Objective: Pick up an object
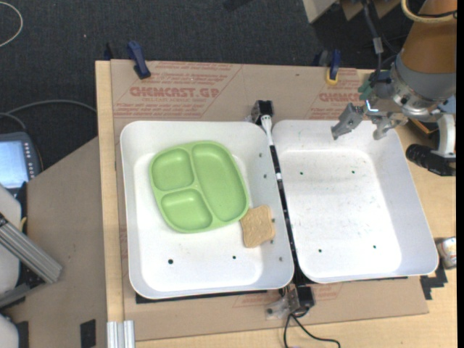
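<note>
Hovering over the far edge of the right shallow white bin (406, 216), the two-finger gripper (362, 124) has its fingers spread, grasping nothing. In the left shallow white bin (145, 267), a green three-compartment plastic tray (199, 185) lies centrally; a tan square sponge-like piece (257, 226) touches its near-right corner.

**Cardboard-topped bench on a dark floor**

The bench (217, 85) is covered with brown cardboard printed in red lettering, held at its far edge by two blue clamps (138, 58). Dark carpet-like flooring (109, 13) lies beyond it. A thin cable (11, 20) loops at far left, above a lit screen (13, 162). Lighting is even.
</note>
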You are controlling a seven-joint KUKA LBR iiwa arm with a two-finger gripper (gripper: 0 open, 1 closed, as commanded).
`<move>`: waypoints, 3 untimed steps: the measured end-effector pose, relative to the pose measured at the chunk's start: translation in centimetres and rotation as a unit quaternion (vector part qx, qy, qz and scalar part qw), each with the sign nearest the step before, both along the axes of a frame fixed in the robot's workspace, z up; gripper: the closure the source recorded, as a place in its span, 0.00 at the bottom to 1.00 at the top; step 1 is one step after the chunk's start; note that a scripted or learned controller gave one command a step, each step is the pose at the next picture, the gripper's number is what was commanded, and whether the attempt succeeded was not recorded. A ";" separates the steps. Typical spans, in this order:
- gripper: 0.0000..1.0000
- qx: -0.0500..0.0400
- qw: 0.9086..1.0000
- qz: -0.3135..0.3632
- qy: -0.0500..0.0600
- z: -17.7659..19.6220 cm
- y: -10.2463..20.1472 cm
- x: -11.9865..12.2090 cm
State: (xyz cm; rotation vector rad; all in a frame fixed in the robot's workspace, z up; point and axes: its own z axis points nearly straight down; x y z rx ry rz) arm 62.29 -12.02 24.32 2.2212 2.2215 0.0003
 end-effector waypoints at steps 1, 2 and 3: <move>0.00 -0.003 1.000 0.001 -0.010 13.8 -1.0 3.0; 0.00 -0.004 1.000 -0.003 -0.010 29.1 -5.6 -6.0; 0.00 0.001 1.000 0.002 0.000 29.4 0.9 -12.8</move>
